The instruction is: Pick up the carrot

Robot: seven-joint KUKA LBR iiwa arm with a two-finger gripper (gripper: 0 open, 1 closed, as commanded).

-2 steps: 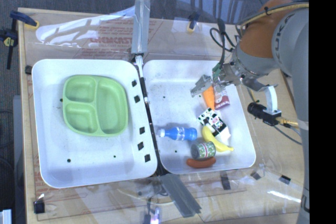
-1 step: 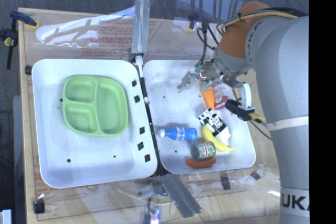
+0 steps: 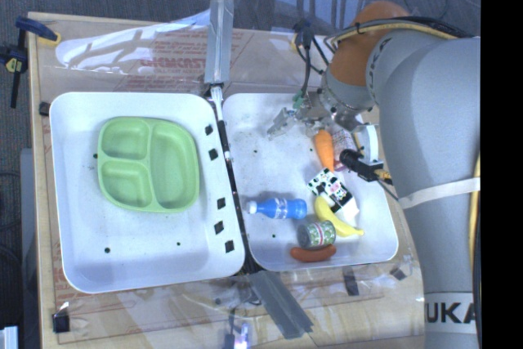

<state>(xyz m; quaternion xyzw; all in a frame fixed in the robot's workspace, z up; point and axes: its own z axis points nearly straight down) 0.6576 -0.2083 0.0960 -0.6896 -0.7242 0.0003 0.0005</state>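
- Carrot (image 3: 324, 148) lies in the right bin (image 3: 253, 167), near its far right side, one end pointing toward the near edge.
- Arm (image 3: 409, 94), grey with an orange band, reaches in from the right over that bin's far corner.
- Gripper (image 3: 286, 120) hangs just left of the carrot; its metal fingers (image 3: 276, 127) look spread apart with nothing between them.
- Black-and-white carton (image 3: 333, 190), banana (image 3: 337, 221), small can (image 3: 316, 234) and sausage (image 3: 312, 253) cluster near the carrot's near end.
- Blue bottle (image 3: 278, 208) lies on its side toward the divider.
- Green plate (image 3: 149, 164) with three compartments sits in the left bin (image 3: 73, 241) on the desk (image 3: 41, 176).
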